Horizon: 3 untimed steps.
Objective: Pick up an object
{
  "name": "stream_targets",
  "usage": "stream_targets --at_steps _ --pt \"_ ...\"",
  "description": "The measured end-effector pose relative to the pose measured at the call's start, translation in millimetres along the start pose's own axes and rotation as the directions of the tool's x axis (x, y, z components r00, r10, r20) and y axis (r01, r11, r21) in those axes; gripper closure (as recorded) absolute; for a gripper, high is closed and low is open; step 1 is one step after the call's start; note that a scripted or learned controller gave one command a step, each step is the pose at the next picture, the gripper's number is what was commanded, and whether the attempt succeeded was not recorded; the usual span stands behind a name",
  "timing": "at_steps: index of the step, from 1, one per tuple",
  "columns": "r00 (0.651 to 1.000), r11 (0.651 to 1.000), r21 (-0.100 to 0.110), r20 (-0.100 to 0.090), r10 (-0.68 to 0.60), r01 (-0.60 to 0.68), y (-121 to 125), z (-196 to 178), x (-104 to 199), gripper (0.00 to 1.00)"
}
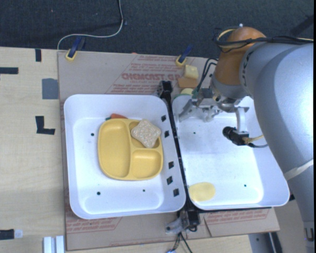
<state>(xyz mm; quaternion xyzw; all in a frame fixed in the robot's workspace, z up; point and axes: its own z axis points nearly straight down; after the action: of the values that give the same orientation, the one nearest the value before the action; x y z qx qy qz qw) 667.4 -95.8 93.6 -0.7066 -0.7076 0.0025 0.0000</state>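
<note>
Grey arm (284,104) enters from the right, big curved link filling the right side of the view. Orange band (234,57) sits above the wrist, near top centre-right. Wrist points down and left. Gripper (197,108) low at the wrist's end (fingers too cluttered to read). Cables loop round the wrist.

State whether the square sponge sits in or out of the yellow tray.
In. The sponge lies over the yellow tray's upper right compartment, inside the left bin.
</note>
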Motion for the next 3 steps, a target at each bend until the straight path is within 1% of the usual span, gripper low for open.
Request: stream_targets --at_steps 1,2,3 --pt "1.0 1.0 -0.002 -0.002 0.0 0.0 0 10 -7 0.0" --pt "1.0 1.0 -0.002 -0.002 -0.001 0.001 1 -1 -6 1.0" --pt "1.0 1.0 -0.001 -0.001 -0.001 0.001 0 0 -6 0.0"
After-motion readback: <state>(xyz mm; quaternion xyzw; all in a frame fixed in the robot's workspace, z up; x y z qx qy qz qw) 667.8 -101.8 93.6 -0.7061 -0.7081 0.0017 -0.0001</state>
